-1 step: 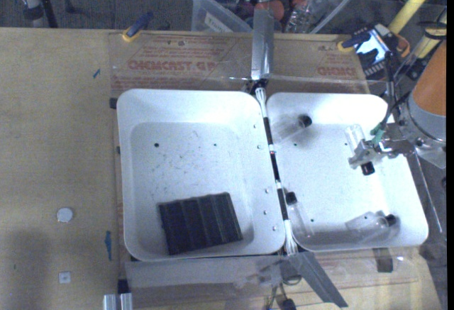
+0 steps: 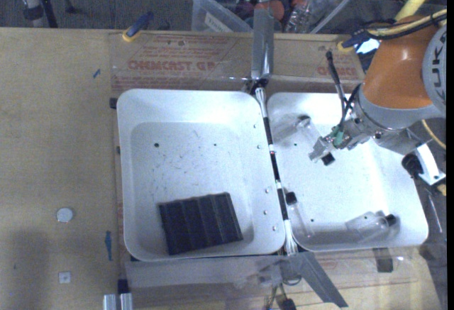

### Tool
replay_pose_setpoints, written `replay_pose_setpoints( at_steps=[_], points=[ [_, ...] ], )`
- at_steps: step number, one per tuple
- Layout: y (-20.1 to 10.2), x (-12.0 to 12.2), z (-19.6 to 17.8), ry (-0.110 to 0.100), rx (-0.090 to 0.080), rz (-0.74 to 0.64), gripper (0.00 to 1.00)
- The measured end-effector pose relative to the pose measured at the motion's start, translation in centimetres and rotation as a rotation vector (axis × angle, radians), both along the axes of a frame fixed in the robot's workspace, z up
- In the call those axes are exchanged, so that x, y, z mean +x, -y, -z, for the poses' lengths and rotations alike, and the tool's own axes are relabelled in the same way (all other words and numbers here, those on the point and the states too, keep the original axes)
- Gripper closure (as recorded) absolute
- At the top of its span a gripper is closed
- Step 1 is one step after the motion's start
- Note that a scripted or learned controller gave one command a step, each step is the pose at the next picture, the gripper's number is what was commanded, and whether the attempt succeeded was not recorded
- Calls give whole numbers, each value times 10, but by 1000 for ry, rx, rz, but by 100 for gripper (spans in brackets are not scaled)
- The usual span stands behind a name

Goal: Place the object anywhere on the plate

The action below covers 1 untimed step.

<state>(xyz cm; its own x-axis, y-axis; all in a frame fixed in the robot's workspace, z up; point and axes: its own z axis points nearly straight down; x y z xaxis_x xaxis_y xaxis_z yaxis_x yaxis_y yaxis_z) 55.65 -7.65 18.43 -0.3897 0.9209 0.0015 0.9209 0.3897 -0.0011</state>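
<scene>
Dark, almost black plate [image 2: 201, 222]: rectangular, ribbed with parallel grooves running the short way, lying flat and a little skewed. Set at the six o'clock end of the left bin [image 2: 135, 159], close to the front wall.

Over in the right bin [image 2: 404, 195], two see-through items, faint against the white floor. Clear tube [image 2: 367, 223] with a small dark end, lying on its side toward five o'clock, close to the front wall. Smaller clear piece [image 2: 301, 124] toward eleven o'clock, near the back corner, exact shape hard to tell. Both well apart from each other and from the plate.
</scene>
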Motion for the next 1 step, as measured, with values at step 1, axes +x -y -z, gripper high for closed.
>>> replay_pose_setpoints(
  at_steps=[1],
  points=[
    [-68, 30, 0, 4, -1, -101, 100]
  ],
)
